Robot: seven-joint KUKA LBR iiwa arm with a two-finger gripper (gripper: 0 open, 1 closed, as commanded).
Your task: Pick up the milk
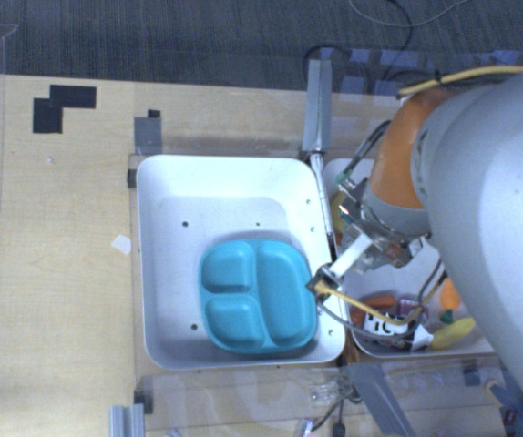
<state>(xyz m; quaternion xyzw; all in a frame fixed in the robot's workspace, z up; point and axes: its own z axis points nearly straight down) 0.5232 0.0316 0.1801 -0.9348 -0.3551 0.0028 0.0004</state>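
**Arm reaching over the right bin, milk lying near its front wall**

The grey arm (494, 226) is reaching in from the right and covering most of the right bin (374, 348). Its orange band (396, 167) is sitting above the far half of that bin. The wooden bench (52, 280) is carrying both white bins side by side, and the left bin (189, 198) is lying wholly clear of the arm.

A blue divided plate (258, 295) is resting flat in the near right part of the left bin. Its right edge is coming close to the wall next to the right bin.

The gripper (391, 253) is hanging below the orange band, over the middle of the right bin and towards its left side. The wrist is hiding too much of it to tell whether it is released, clenched or grasping anything.

The milk (391, 326) is lying in the near part of the right bin, nearer than the gripper. It is showing as a white carton with black marks and is partly covered, so whether the gripper is touching it cannot be told.

A yellow banana (454, 332) is lying just right of the milk, by the near wall. A red-orange item (382, 300) is peeking out just beyond the milk, and a small orange item (449, 293) is showing at the arm's edge, farther than the banana.

Black tape patches (62, 106) are sticking to the far left of the bench, well apart from the bins. A small white scrap (120, 242) is lying just left of the left bin.
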